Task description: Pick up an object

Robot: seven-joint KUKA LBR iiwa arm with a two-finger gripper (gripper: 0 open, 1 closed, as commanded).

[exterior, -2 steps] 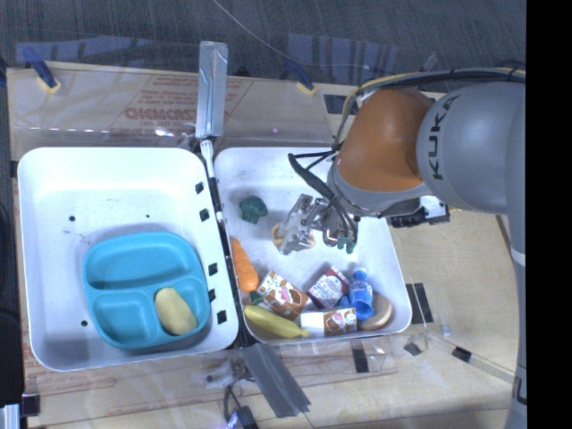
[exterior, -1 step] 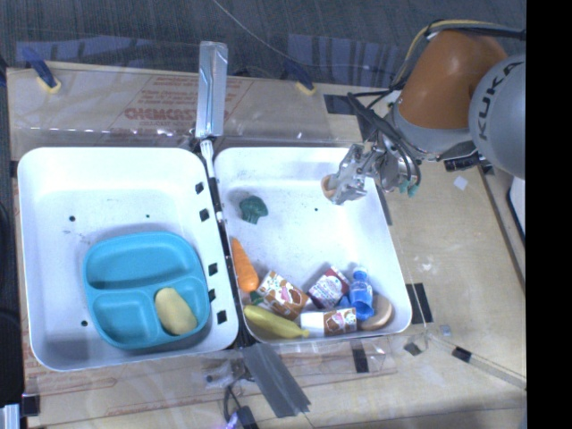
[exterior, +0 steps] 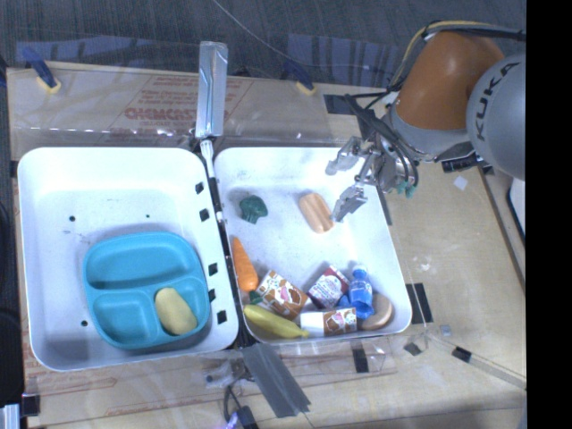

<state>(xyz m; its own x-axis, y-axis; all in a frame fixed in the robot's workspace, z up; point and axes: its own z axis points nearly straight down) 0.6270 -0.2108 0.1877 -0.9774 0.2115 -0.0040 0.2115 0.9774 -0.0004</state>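
Observation:
My gripper [exterior: 346, 182] hangs over the upper right of the right bin [exterior: 295, 161], its two grey fingers spread apart with nothing between them. A tan sausage-shaped piece [exterior: 315, 212] lies just left of the lower finger, apart from it. Further left sits a dark green broccoli [exterior: 253, 208]. Along the bin's left wall lies an orange carrot [exterior: 244, 264]. At the bin's front are a yellow banana [exterior: 273, 323], small food packets [exterior: 282, 294], a blue bottle [exterior: 360, 291] and a brown bun [exterior: 381, 312].
The left bin [exterior: 63, 172] holds a blue divided tray [exterior: 134, 275] with a yellow potato [exterior: 176, 311] in its front right compartment. A metal divider post [exterior: 210, 92] rises between the bins at the back.

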